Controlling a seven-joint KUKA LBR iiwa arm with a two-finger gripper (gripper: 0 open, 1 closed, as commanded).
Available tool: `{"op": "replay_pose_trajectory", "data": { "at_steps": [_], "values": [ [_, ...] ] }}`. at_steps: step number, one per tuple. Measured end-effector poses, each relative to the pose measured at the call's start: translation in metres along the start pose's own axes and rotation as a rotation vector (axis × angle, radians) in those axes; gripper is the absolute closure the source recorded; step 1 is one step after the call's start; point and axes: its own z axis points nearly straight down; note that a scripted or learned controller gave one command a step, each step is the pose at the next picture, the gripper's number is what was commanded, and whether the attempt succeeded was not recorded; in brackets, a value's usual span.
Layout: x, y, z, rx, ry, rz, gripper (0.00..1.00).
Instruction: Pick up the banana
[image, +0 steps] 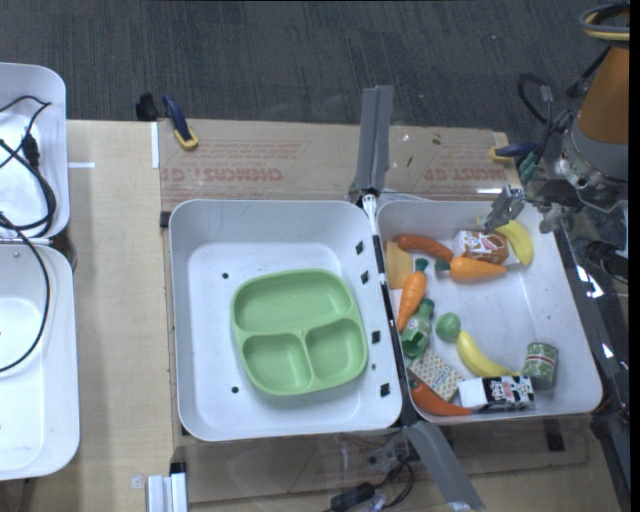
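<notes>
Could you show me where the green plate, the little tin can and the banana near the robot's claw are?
green plate (262, 305): camera view, upper compartment floor.
tin can (541, 363): camera view, its side.
banana (519, 241): camera view, mid-body.

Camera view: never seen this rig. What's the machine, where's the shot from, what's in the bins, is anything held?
One fixed camera looks down at a slant on a bench with two shallow white bins. The grey and orange machine at the right is a KUKA arm; its gripper sits over the right bin's far side, beside a banana. Whether its fingers are open or shut is too small to tell, and nothing is visibly between them. The left bin holds a green divided plate. The right bin holds toy food: a second banana nearer the front, carrots, a green ball, a small can and some packets.
</notes>
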Motion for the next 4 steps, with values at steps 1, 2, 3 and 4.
{"op": "replay_pose_trajectory", "data": {
  "at_steps": [1, 2, 3, 4],
  "values": [
    [-0.064, 0.017, 0.13, -0.008, 0.003, -0.037, 0.0],
    [-0.068, 0.042, 0.145, 0.035, 0.02, -0.054, 0.0],
    [-0.069, 0.043, 0.135, 0.033, 0.017, -0.057, 1.0],
    [-0.02, 0.045, -0.003, -0.003, -0.001, 0.107, 1.0]
  ]
}}
